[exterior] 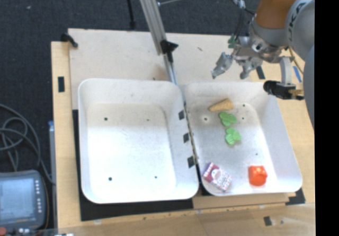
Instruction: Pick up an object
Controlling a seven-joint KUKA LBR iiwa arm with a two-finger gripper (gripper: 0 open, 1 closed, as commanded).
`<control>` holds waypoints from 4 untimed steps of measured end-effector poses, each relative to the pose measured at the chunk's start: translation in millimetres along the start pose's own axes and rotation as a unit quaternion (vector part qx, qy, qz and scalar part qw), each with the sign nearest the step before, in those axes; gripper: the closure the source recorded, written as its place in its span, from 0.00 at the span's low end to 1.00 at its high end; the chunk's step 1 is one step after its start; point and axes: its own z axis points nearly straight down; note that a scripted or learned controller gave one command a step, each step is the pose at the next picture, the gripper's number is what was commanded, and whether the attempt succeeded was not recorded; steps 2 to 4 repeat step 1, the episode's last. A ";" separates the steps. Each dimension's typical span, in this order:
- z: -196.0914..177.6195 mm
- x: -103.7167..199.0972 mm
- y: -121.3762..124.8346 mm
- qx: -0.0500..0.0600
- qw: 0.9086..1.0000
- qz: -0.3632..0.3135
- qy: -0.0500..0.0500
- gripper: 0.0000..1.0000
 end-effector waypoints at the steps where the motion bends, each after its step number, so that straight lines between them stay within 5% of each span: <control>1: -0.2 -1.0 -0.2 0.000 1.000 0.000 -0.001 0.00; 4: -0.2 -1.0 -0.2 0.000 1.000 0.000 -0.001 0.00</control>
